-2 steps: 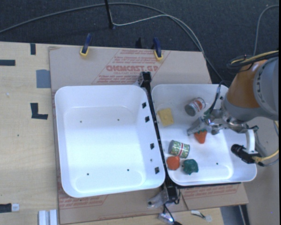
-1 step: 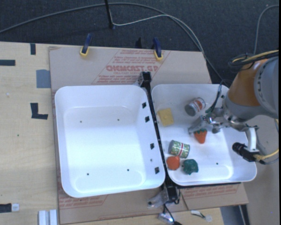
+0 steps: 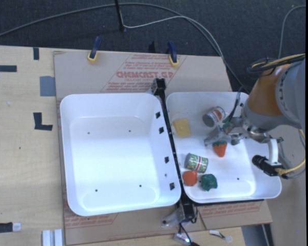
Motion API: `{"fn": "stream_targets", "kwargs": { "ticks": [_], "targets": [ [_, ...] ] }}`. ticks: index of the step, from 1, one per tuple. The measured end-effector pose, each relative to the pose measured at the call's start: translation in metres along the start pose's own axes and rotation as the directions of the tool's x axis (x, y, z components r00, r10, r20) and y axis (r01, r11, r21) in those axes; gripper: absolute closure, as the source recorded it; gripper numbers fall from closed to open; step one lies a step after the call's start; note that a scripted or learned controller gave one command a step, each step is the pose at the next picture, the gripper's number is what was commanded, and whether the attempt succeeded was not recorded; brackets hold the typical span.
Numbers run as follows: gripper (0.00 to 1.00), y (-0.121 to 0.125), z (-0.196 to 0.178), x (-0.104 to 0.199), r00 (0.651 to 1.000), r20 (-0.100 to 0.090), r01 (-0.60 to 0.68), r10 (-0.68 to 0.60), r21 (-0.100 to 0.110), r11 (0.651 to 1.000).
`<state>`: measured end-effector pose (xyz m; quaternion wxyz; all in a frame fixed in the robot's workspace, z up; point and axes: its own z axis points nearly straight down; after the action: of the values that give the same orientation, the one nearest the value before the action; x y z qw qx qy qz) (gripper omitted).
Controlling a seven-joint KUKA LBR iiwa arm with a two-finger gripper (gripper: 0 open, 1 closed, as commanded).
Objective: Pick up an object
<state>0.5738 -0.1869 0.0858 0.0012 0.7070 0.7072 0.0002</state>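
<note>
Right bin (image 3: 246,191), near edge: green lump (image 3: 209,182) beside an orange-red ball (image 3: 190,178); green-labelled can (image 3: 196,162) just behind them. Yellow block (image 3: 181,127) near the divider. Silver can (image 3: 213,116) toward the far wall. Gripper (image 3: 219,139) low over the bin, directly above a small orange carrot-like piece (image 3: 220,148); contact unclear. Jaw state: cannot tell.
</note>
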Motion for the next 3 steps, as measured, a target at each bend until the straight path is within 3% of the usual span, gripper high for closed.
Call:
{"fn": "stream_targets", "kwargs": {
  "ticks": [1, 2, 3],
  "targets": [
    [0.00, -0.022, 0.000, 0.017, 1.000, 0.000, 0.000, 0.000, 0.000, 1.000],
    [1.00, -0.022, -0.010, 0.016, 1.000, 0.000, 0.000, 0.000, 0.000, 1.000],
    [1.00, 0.038, -0.162, 0.070, 1.000, -0.001, 0.006, -0.006, -0.011, 1.000]
  ]
}}
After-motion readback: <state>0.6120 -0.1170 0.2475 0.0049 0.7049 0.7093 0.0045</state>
